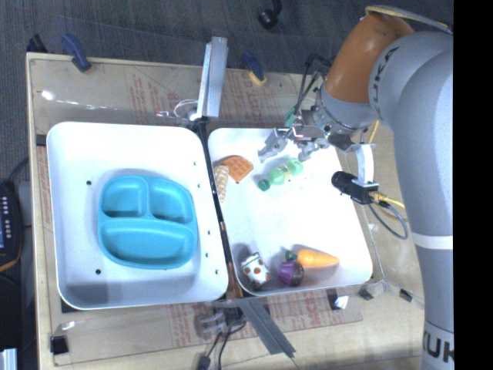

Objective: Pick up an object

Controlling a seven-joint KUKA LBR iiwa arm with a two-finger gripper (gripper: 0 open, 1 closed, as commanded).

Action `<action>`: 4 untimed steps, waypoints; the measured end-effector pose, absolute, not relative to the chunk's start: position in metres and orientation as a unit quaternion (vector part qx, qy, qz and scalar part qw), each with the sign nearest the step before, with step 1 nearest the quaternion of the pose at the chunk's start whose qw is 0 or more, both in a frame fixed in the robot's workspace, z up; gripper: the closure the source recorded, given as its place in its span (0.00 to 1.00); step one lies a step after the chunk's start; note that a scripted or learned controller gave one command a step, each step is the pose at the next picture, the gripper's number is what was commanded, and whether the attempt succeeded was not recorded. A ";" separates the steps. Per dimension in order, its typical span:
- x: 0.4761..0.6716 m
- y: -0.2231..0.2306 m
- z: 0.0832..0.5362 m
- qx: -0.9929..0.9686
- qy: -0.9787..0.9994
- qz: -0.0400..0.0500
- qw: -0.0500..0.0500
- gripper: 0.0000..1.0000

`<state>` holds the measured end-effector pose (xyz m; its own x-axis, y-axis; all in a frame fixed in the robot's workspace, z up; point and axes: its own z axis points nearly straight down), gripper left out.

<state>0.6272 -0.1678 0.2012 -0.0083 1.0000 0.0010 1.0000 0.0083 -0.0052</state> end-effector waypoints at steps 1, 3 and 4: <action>0.655 -0.209 0.090 -0.704 -0.710 0.001 0.002 0.00; 0.590 -0.158 0.102 -0.703 -0.711 0.002 0.002 1.00; 0.572 -0.083 0.216 -0.704 -0.711 0.000 0.000 1.00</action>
